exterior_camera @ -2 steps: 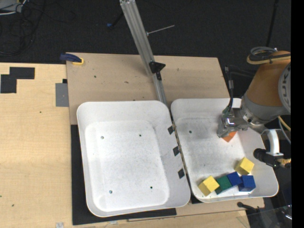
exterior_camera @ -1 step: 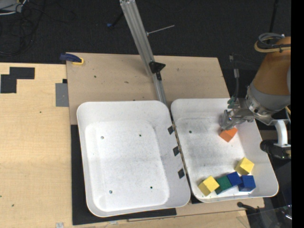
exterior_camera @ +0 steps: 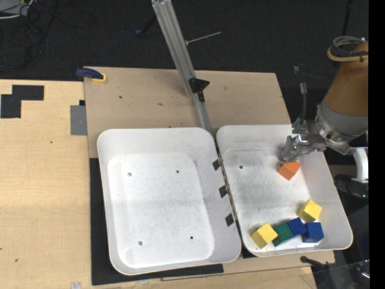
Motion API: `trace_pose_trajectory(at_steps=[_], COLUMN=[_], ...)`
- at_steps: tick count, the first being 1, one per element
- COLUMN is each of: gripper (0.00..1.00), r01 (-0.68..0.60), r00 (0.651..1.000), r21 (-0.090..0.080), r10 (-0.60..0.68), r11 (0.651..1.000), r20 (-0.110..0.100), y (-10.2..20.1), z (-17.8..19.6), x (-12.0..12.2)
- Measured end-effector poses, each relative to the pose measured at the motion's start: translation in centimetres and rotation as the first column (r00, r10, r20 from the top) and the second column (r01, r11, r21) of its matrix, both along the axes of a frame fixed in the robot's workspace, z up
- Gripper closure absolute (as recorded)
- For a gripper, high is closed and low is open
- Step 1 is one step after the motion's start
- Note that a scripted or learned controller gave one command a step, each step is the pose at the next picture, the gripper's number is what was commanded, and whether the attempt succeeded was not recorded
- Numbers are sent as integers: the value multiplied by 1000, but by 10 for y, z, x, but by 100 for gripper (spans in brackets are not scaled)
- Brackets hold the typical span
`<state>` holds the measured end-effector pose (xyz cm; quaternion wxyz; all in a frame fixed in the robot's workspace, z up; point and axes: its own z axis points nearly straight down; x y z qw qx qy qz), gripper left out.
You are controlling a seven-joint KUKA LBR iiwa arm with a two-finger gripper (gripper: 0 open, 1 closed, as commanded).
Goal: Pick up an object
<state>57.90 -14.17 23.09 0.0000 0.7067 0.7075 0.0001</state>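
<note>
Bins sit side by side before you: the left white plastic bin (exterior_camera: 120, 155), then the right white plastic bin (exterior_camera: 252, 137). There a small orange block (exterior_camera: 289, 170) lies just under the metal gripper (exterior_camera: 290, 151), finger state unclear. Yellow (exterior_camera: 263, 235), green (exterior_camera: 283, 232), blue (exterior_camera: 298, 226) blocks cluster well apart, near the front rim.

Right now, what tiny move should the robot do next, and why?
Probably lower the tool a little onto the orange block. It sits just above that block in the right bin, and the block lies apart from the others, so there is room.

Gripper (exterior_camera: 291, 151) low (arm bent right)
</note>
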Motion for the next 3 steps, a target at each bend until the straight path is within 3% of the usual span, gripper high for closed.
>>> trace_pose_trajectory(at_steps=[3], gripper=[100], r01=[-3], r00=[1000], r21=[2], r10=[3], r11=[1000], r20=[-5], y=[167], z=[5], x=[20])
